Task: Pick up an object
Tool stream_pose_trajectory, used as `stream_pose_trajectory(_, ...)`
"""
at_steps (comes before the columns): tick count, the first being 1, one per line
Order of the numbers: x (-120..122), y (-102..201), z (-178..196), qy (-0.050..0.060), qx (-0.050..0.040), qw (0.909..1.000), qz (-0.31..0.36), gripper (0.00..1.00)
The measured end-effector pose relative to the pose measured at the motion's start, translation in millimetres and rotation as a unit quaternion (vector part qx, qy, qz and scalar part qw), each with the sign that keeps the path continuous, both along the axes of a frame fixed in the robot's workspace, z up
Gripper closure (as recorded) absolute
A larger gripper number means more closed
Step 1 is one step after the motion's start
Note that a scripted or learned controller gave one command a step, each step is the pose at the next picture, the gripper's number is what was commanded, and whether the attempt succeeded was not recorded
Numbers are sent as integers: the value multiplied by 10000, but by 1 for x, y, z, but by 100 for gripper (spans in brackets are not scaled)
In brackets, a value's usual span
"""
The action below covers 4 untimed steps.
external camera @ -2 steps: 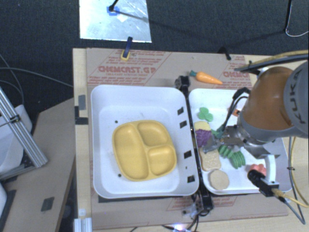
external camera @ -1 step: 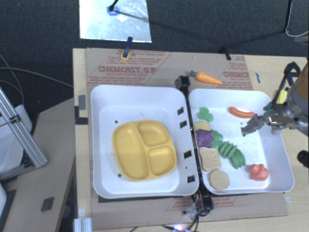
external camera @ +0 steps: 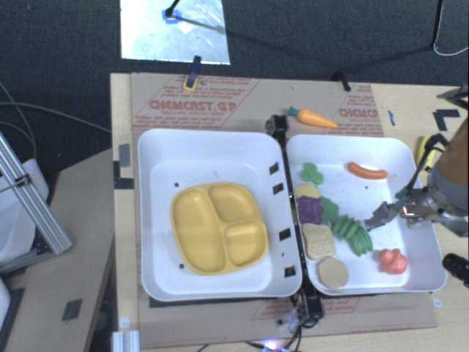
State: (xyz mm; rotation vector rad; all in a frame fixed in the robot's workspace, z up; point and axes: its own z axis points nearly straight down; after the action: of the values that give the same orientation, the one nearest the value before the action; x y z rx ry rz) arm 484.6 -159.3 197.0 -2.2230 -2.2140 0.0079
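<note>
The right bin (external camera: 396,152) holds several toy foods. An orange-red sausage (external camera: 366,171) lies near its far side, with a green leafy piece (external camera: 313,173) to the left. Below them sit a yellow piece (external camera: 306,191) and purple grapes (external camera: 310,210). A green ridged vegetable (external camera: 350,232) lies slantwise in the middle. A bread slice (external camera: 319,240) and a round cracker (external camera: 333,273) are at the near left, and a red fruit (external camera: 392,261) at the near right. My gripper (external camera: 378,217) hovers just right of the green vegetable, above the bin floor, with nothing seen in it.
The left bin (external camera: 154,152) holds a yellow divided plate (external camera: 218,226). An orange carrot (external camera: 314,117) lies on the cardboard behind the bins. A blue-and-yellow tool (external camera: 193,74) rests farther back. The arm (external camera: 447,189) comes in over the right bin's right wall.
</note>
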Motion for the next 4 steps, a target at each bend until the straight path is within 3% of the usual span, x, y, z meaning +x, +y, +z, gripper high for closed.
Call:
stream_pose_trajectory(2,4,-47,-111,-48,36,10000,11,0)
stream_pose_trajectory(3,3,42,-113,-35,20,10000,74,0)
stream_pose_trajectory(4,11,62,-112,-44,-22,10000,42,0)
